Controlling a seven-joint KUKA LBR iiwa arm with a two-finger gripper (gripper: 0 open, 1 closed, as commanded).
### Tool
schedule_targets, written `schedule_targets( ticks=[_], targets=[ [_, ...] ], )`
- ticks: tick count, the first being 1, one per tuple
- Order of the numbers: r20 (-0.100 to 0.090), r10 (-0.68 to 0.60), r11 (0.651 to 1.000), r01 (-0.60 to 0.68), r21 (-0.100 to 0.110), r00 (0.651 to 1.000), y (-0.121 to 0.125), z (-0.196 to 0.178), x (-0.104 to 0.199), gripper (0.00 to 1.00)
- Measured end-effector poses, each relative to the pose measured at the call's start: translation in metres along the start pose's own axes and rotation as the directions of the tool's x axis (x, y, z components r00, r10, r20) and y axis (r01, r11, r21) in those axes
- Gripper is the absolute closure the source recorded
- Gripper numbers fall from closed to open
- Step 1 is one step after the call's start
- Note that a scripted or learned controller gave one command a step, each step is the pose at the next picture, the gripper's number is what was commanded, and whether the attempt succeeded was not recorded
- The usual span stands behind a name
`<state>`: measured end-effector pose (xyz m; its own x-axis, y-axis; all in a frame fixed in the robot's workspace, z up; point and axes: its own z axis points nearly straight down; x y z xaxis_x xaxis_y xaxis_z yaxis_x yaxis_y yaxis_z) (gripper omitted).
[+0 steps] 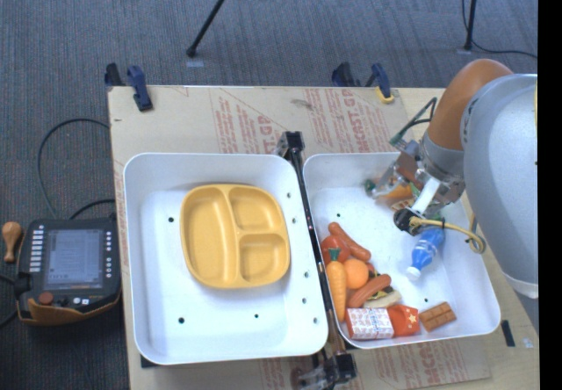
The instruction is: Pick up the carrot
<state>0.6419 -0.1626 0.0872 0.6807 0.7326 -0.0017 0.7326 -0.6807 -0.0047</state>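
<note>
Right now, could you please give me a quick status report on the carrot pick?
End effector over right bin's far side. Carrot lying by near-left wall, untouched. Sausages and orange crowd it.

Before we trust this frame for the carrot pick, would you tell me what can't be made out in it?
- Gripper: the wrist's cables and housing blur its fingers, so open or shut is unclear.
- Carrot: its green top merges with the toy food beside it.
- Carton: its print is too small to read.
- Arm: cut off at the right.
</note>
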Motion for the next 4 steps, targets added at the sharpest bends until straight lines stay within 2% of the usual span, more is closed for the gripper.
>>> schedule_targets(
  ticks=[1, 2, 3, 4],
  targets=[
    [0.000, -0.006, 1.000, 0.006, 0.002, 1.000, -0.001, -0.010, 0.001, 1.00],
    [0.009, -0.005, 1.000, 0.005, 0.013, 1.000, -0.002, -0.008, -0.002, 0.00],
    [-0.001, 0.344, 0.939, -0.344, 0.001, 0.939, -0.038, 0.000, 0.021, 0.00],
    [-0.004, 0.356, 0.934, -0.356, 0.000, 0.934, -0.140, -0.100, 0.066, 0.00]
  ],
)
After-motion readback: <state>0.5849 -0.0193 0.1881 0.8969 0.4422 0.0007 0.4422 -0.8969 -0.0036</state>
